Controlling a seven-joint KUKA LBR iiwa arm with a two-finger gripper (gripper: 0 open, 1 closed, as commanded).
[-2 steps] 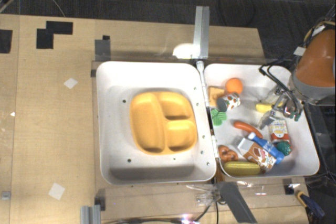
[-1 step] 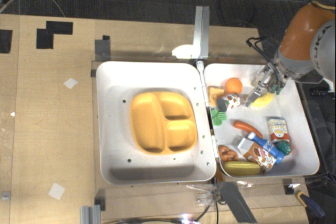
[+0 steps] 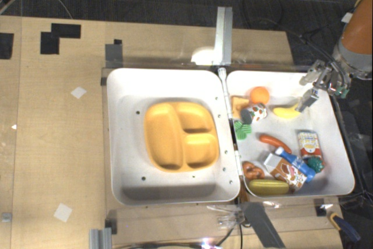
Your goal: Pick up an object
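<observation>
Reaching in from three o'clock, the grey arm with the orange band (image 3: pixel 356 38) is seen above the upper right corner of the right shallow white bin (image 3: pixel 335 125). Its two-finger gripper (image 3: pixel 309 101) is held over the bin's upper half, with a slender finger (image 3: pixel 307 99) pointing down toward the yellow banana-shaped toy (image 3: pixel 286 112). Whether the fingers are spread or pressed together cannot be told, and nothing is seen between them.

The candidate objects are gathered in the right bin. At about eleven o'clock within it, an orange ball (image 3: pixel 259 94) is placed just beside a tan block (image 3: pixel 238 104), with a small multicoloured round toy (image 3: pixel 256 112) directly below the ball. A green crinkled piece (image 3: pixel 242 130) is found at nine o'clock against the dividing wall. Near the centre a red sausage-shaped toy (image 3: pixel 274 142) is laid at a slant. At four o'clock a small printed can (image 3: pixel 308 143) is seen, and below it a blue and red printed packet (image 3: pixel 291 167). Along six o'clock a green pickle-shaped toy (image 3: pixel 268 186) is laid lengthwise, with a brown pretzel-shaped piece (image 3: pixel 252 170) just above it.

The left shallow white bin (image 3: pixel 125 125) is occupied by a yellow compartment tray (image 3: pixel 180 134) resting at its centre.
</observation>
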